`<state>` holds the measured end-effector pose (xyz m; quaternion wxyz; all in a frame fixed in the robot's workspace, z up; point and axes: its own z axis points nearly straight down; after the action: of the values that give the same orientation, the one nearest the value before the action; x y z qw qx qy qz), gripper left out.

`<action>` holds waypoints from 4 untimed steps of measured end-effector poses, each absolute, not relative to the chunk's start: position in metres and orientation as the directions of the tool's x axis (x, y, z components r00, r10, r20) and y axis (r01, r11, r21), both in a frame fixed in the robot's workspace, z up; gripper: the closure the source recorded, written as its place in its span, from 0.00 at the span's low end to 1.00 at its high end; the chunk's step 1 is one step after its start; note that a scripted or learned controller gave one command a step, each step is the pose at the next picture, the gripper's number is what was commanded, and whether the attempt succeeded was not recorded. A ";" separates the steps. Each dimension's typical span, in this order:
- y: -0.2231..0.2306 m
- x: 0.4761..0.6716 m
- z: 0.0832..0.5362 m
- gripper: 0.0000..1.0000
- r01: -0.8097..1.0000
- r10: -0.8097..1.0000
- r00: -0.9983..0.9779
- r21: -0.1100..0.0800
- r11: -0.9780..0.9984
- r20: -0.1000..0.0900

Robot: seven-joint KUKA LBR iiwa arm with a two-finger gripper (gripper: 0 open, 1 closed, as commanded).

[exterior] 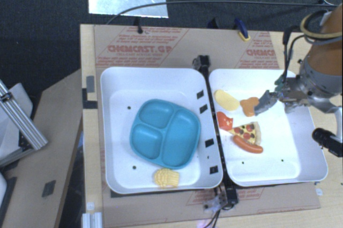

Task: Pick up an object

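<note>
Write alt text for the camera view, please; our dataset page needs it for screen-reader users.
A grey robot arm reaches from the right, its gripper beside an orange toy in the right bin, which also holds a yellow piece, pizza slice and sausage. The left bin holds a blue divided plate and corn.

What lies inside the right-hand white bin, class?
Inside the right bin lie a yellow piece, an orange piece, a red piece, a pizza slice and a sausage. The tool hangs beside the orange piece; the arm hides the floor beneath it.
</note>
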<state>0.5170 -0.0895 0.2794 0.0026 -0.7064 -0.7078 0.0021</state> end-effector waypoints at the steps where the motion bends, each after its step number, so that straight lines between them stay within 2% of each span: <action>1: -0.089 0.519 0.283 0.00 1.000 1.000 -0.004 0.002 0.004 0.000; 2: -0.084 0.513 0.239 0.00 1.000 1.000 -0.002 -0.001 0.002 0.001; 4: -0.093 0.517 0.138 0.00 1.000 1.000 0.000 -0.004 0.000 0.001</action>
<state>0.5172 -0.0926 0.1376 0.0017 -0.7069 -0.7073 0.0012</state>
